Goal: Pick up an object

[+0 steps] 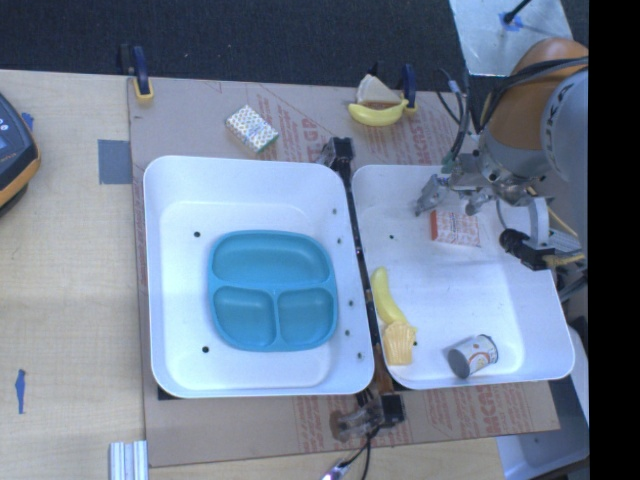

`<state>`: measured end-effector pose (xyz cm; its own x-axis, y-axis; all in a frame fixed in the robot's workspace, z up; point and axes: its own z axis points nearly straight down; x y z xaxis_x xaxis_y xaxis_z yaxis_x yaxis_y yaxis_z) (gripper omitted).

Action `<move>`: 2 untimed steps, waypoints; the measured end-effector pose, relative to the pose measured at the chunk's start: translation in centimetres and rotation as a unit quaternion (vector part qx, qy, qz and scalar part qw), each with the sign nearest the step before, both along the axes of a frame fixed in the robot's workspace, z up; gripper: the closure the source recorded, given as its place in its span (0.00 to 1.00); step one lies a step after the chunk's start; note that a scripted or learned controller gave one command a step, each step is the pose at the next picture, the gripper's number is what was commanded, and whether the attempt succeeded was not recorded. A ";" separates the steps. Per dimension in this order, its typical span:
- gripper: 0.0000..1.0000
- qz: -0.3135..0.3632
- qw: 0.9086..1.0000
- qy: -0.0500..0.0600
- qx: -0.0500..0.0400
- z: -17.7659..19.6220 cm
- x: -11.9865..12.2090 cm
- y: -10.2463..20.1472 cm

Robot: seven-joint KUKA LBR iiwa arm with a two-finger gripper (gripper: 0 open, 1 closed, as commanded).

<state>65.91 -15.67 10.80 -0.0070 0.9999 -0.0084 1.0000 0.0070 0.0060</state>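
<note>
My gripper (450, 204) hangs over the far part of the right bin (520, 298), its fingers spread open with nothing between them. Just below it a white packet with red print (458, 231) lies flat on the bin floor. A yellow banana (386, 296) rests along the bin's left wall, and a yellow ridged piece (399, 344) sits at its near end. In the near right corner a small grey can (472, 355) lies on its side.
The left bin (170, 268) holds a blue divided plate (272, 290). Outside the bins, at the back, lie a small patterned box (251, 128) and a yellow banana-shaped toy (378, 111). A black clamp (340, 153) sits between the bins' far corners.
</note>
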 end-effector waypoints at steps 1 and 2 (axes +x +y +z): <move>0.00 -0.001 1.000 -0.002 0.000 -1.1 -1.4 0.8; 0.00 -0.001 1.000 0.004 0.003 0.3 -1.8 1.6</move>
<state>64.09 -14.11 11.08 -0.0050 1.0000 -0.0020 1.0000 0.0050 -0.0016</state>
